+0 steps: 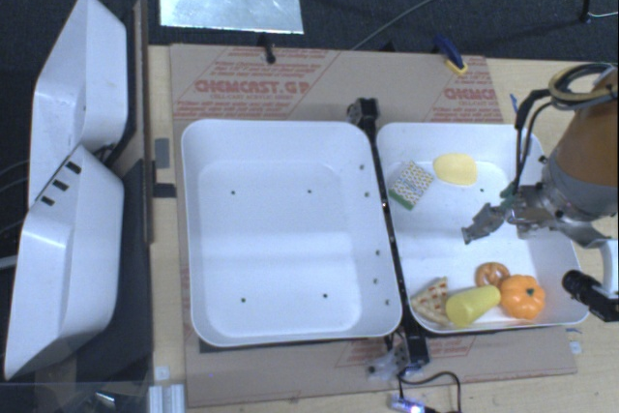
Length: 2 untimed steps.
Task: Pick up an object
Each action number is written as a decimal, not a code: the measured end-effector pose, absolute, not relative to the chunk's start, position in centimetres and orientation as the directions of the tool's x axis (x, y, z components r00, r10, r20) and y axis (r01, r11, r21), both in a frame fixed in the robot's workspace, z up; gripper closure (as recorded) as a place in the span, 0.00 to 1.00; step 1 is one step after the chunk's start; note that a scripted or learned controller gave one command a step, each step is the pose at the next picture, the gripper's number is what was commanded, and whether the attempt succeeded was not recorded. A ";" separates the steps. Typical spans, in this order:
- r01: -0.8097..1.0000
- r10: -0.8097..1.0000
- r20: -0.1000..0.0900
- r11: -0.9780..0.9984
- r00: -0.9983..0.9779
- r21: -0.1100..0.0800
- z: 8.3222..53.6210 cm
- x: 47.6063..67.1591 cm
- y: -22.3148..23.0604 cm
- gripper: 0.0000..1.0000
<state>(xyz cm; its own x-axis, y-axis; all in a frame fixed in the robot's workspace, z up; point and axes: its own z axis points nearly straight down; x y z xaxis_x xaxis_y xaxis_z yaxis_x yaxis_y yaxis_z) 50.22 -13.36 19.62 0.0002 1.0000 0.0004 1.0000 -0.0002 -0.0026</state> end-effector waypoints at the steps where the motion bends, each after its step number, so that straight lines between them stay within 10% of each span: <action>1: 1.000 1.000 0.001 0.000 0.000 -0.004 13.6 50.1 -12.7 0.00; 2: 1.000 1.000 0.001 0.000 0.000 -0.003 8.4 50.1 -12.7 0.00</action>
<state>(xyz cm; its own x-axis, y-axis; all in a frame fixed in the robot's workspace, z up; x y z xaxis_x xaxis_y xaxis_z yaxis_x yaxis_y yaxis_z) 50.06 -12.66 8.44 -0.0001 1.0000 0.0007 1.0000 0.0001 -0.0031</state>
